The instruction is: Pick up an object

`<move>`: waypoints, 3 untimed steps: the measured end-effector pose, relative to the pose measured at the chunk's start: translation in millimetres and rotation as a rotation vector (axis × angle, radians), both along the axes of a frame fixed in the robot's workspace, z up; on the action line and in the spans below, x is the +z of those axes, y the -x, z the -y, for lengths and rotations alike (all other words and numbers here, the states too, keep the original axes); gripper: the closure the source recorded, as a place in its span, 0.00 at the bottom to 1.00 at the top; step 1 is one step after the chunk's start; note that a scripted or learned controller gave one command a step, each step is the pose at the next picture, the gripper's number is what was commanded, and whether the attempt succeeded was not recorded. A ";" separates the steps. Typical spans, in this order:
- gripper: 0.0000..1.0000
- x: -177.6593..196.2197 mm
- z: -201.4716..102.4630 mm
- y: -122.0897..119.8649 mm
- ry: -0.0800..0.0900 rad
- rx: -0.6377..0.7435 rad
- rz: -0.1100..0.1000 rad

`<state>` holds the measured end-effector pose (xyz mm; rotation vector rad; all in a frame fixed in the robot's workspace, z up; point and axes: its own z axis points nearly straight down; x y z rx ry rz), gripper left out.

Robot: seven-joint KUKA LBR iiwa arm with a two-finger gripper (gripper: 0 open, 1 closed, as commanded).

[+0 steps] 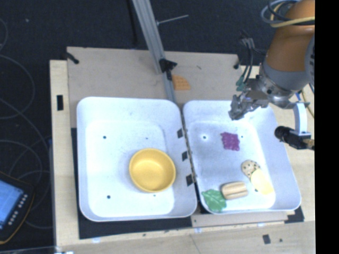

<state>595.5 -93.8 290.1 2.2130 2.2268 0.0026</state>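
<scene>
My gripper (238, 111) hangs over the far edge of the right bin (275, 142), above and a little right of a purple piece (230, 140) lying on the bin floor. Nothing shows between its fingers. Near the bin's front lie a tan cylinder (234, 190), a green piece (213, 199), a pale yellow piece (261, 182) and a beige spotted piece (249, 167). A yellow bowl (152, 169) sits upright in the left bin (95, 142).
A grey metal rail (151, 36) slants down from the back to the gap between the bins. An orange tag (180, 83) lies on the bench behind the bins. A screen device (10, 205) sits at the far left.
</scene>
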 end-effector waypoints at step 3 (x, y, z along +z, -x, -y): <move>1.00 -30.1 -140.7 -34.7 0.001 -0.001 0.000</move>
